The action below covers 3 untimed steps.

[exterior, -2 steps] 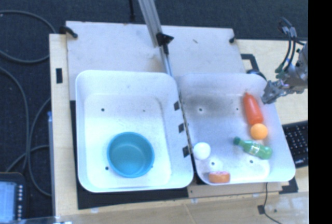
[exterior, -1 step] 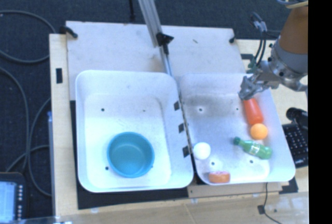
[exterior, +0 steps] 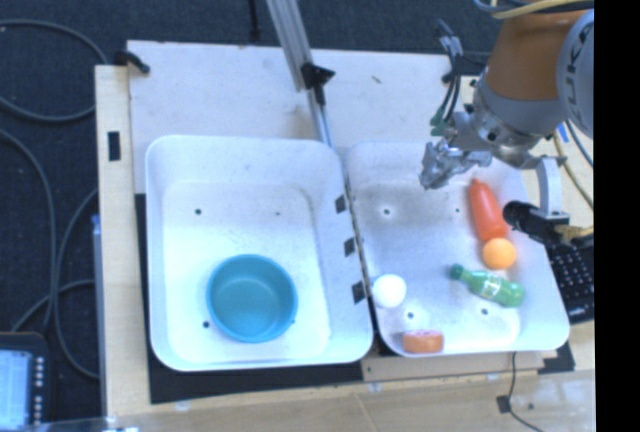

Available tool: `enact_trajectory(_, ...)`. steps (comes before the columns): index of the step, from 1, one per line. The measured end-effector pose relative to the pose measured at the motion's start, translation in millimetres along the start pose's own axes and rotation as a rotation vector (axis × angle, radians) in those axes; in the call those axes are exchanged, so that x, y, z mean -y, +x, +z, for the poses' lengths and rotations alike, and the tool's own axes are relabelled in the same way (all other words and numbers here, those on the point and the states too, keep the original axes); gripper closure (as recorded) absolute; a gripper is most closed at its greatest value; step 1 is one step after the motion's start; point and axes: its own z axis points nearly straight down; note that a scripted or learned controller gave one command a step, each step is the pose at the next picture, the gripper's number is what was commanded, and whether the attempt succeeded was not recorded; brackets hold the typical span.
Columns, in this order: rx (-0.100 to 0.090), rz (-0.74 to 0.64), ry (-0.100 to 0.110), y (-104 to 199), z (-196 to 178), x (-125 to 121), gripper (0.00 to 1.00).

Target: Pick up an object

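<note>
Claw (exterior: 437, 172) sits in the upper part of the right bin (exterior: 400, 220), centre-right of frame, hanging off the grey arm (exterior: 530, 40) with its orange band. Nothing is seen between its fingers; how far apart they stand cannot be told at this resolution.

Candidate objects, all in the right bin: orange carrot (exterior: 486, 209) just right of the claw, near but apart from it; small orange ball (exterior: 499, 254) touching or nearly touching the carrot's lower end; green bottle (exterior: 488, 286) below the ball; white ball (exterior: 389, 291) near the bin's left wall; orange-and-pale piece (exterior: 423, 342) at the lower rim. Left bin (exterior: 250, 170) holds a blue bowl (exterior: 252, 297).

Nearest target is judged to be the carrot. Its long axis runs roughly top to bottom of frame, tilted slightly, lower end toward the right. The bottle lies nearly left-right, cap end to the left.

Risks: claw is offset left of the carrot, so a straight descent would likely close on bare bin floor. If the fingers close along the carrot's long axis rather than across it, it may slip out. The adjacent ball could be nudged and roll.
</note>
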Motion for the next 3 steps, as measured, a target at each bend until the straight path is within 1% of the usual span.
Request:
enact_trajectory(1,0.002,-0.001,-0.008,53,9,-27,1.00)
enact_trajectory(2,0.001,-0.002,-0.009,109,7,-40,1.00)
enact_trajectory(3,0.002,-0.001,-0.003,159,25,-46,1.00)
